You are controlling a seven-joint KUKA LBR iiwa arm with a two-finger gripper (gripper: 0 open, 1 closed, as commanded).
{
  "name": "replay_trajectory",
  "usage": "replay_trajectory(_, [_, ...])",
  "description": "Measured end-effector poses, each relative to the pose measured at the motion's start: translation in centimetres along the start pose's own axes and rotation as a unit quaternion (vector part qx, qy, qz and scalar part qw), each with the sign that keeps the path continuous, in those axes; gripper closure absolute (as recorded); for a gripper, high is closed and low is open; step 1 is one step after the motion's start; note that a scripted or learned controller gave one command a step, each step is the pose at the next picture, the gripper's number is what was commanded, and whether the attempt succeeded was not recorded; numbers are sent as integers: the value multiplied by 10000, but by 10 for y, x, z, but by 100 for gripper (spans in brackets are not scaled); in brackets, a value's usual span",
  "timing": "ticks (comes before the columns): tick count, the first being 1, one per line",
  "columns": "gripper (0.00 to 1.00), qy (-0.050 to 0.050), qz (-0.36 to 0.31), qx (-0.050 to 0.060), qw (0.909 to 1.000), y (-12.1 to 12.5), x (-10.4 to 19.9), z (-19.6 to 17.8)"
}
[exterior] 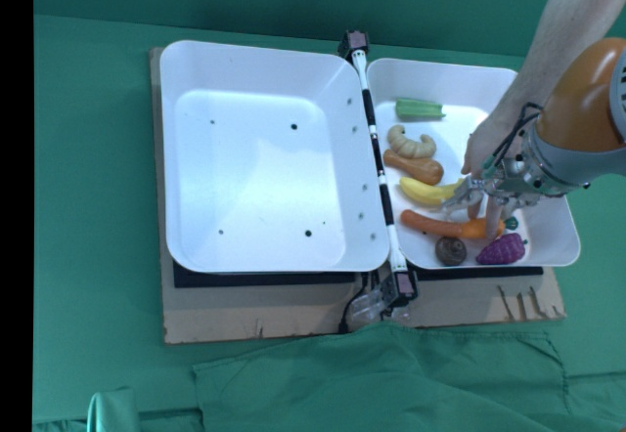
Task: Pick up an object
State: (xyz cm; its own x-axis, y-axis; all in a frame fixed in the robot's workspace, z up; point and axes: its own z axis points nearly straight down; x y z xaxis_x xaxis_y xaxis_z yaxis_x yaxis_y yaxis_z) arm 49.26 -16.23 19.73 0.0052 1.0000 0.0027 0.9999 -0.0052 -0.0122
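Bench: green cloth with a brown board under two white bins side by side.
Left bin: shallow, white, with a few small dark spots on its floor.
Divider: a black-and-white striped bar between the bins, running from far to near.
Right bin: holds toy food spread from far to near.
Green pod: at the far end, well apart from the gripper.
Tan curl: just nearer than the pod.
Orange squash: touching the curl's near side.
Banana: yellow, near the bin's middle, its right end by the gripper.
Carrot: long and orange, lying left to right under the gripper.
Brown ball: at the near wall.
Purple grapes: right of the ball.
Gripper: over the carrot's right end, fingers pointing down with a narrow gap; whether they grasp anything cannot be told.
Arm: grey with an orange band, entering from the right.
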Motion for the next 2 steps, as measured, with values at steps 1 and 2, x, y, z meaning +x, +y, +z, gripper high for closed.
replay_trajectory(1, [0, -22, 5, -79, 10000, 3, -3, 15])
replay_trajectory(2, [100, -51, 22, -122, 9999, 6, -6, 5])
